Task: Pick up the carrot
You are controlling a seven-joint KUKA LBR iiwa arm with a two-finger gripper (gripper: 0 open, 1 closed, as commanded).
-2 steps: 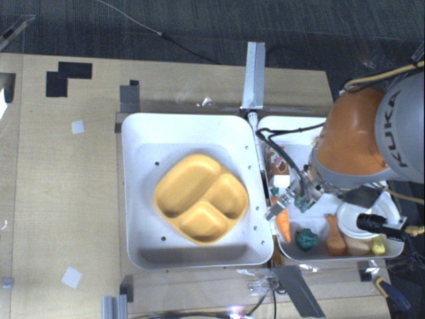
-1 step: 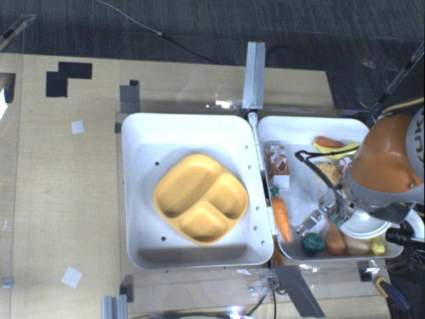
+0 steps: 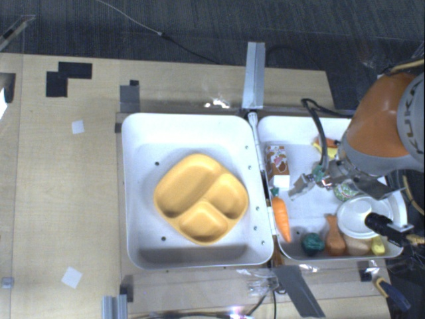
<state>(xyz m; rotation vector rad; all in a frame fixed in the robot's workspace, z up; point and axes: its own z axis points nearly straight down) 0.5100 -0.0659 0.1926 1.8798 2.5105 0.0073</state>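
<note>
light: bright, even, overhead | glare: left white bin (image 3: pixel 133 178) walls | shadows: soft under yellow tray (image 3: pixel 201 197) | focus: slightly soft, arm (image 3: pixel 388 121) blurred

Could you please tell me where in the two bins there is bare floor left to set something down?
The left bin has bare floor in its corners around the yellow divided plate. In the right bin, a small patch lies between the carrot and the white bowl. Its near edge is crowded, and the gripper hangs above.
</note>
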